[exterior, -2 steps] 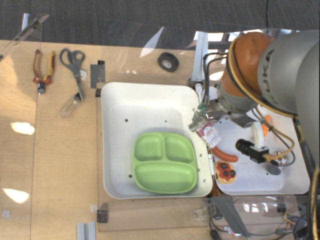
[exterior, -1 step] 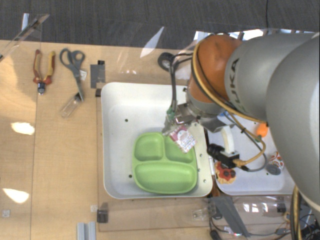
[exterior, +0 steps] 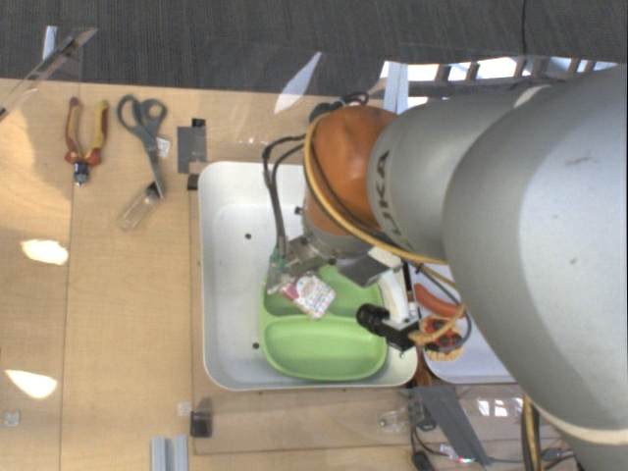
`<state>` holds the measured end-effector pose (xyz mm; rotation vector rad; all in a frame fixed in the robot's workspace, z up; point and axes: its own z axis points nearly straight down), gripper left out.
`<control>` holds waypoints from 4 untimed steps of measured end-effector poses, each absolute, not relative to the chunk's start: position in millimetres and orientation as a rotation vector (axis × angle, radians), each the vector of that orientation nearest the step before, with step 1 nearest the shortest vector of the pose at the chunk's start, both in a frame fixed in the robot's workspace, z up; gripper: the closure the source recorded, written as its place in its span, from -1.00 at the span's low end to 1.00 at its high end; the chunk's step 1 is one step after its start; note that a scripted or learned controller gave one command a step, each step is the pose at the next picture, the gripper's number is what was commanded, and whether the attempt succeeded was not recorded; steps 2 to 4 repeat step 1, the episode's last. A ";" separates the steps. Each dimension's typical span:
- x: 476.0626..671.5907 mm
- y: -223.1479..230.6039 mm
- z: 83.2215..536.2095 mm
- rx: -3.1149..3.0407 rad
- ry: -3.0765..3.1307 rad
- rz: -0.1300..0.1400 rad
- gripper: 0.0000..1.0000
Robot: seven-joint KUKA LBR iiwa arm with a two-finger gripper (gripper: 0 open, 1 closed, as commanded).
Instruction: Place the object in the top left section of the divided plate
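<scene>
A green divided plate [exterior: 324, 353] lies in the near part of the left white bin [exterior: 228, 263]. Its large lower section faces the bin's front wall, and its smaller upper sections are partly hidden under the arm. A small white and pink crinkled packet [exterior: 310, 295] sits over the plate's upper part, near the ridge between sections. My gripper [exterior: 290, 266] reaches down from the orange-banded wrist [exterior: 343, 160] and ends right at the packet's upper left edge, touching or nearly touching it. Whether the packet rests on the plate or hangs just above it is unclear.
The grey arm covers most of the right bin [exterior: 461, 366], where a red-orange object [exterior: 437, 298] and some yellow-orange items [exterior: 444, 334] peek out. A black part [exterior: 383, 326] juts over the plate's right rim. Pliers [exterior: 84, 137], scissors [exterior: 145, 130] and a black block [exterior: 192, 143] lie on the bench at left.
</scene>
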<state>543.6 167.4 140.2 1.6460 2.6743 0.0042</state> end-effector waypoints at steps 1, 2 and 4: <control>543.9 167.1 140.4 1.647 2.673 0.005 -1.00; 543.9 167.1 140.4 1.647 2.673 0.005 -1.00; 543.9 167.1 140.4 1.647 2.673 0.005 -1.00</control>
